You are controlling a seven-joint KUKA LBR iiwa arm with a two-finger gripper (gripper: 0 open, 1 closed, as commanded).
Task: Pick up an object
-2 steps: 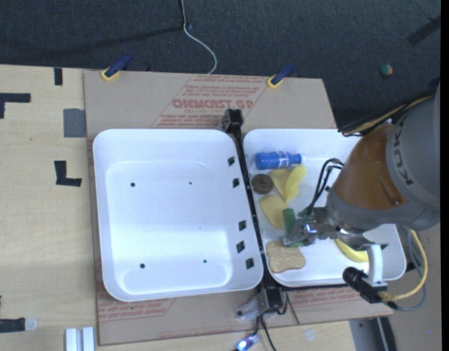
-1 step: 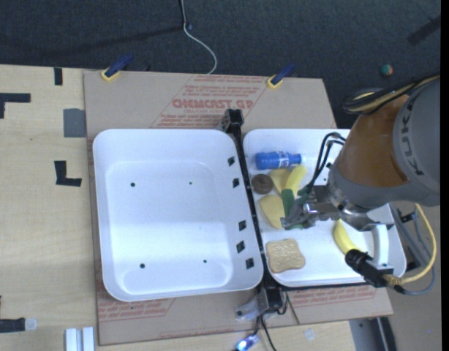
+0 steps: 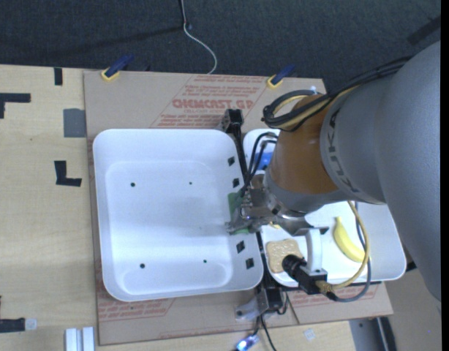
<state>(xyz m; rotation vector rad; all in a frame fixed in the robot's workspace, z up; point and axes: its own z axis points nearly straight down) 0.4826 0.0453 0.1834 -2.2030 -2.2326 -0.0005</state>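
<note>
My gripper (image 3: 243,212) hangs low over the wall between the two bins, at the left bin's right edge, under the orange wrist band. A small green thing (image 3: 234,209) shows right at the gripper's tip; whether it is held cannot be made out. In the right bin (image 3: 389,265) a yellow banana-shaped object (image 3: 346,240) lies to the right of the wrist, and a tan, speckled, bread-like piece (image 3: 281,249) sits just below the gripper. A blue object (image 3: 262,152) peeks out at that bin's far left corner, mostly covered by the arm.
The left bin (image 3: 166,196) is a white tray with rounded walls on a brown cardboard sheet (image 3: 202,101). The bulky grey arm (image 3: 385,145) covers most of the right bin. Black clips (image 3: 232,119) sit along the divider, and cables loop near the front edge.
</note>
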